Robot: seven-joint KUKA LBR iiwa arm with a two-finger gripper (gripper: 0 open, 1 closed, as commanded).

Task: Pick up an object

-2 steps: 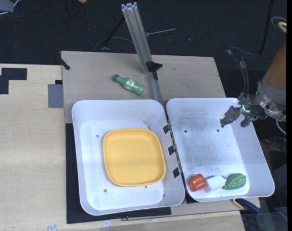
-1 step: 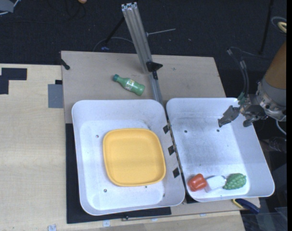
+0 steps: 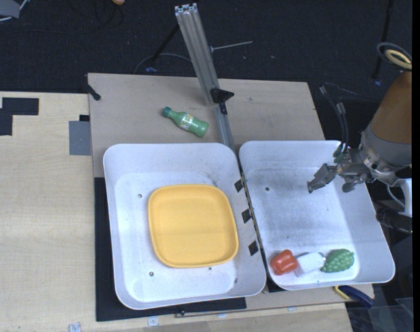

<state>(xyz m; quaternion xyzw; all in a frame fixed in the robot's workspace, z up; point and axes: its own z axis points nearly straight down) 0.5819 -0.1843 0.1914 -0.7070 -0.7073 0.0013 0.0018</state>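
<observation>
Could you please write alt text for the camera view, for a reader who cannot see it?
The robot's claw hangs over the right bin, apart from a red item, a white item and a green item near its front edge. The left bin holds a yellow plate.

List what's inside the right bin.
In the right bin, along its near edge: a red pepper-like toy, a small white item and a green bumpy toy. The gripper hangs over the far right part, covering some floor beneath it.

Robot lab, white bins (image 3: pixel 126 164), cables (image 3: pixel 92 5)
</observation>
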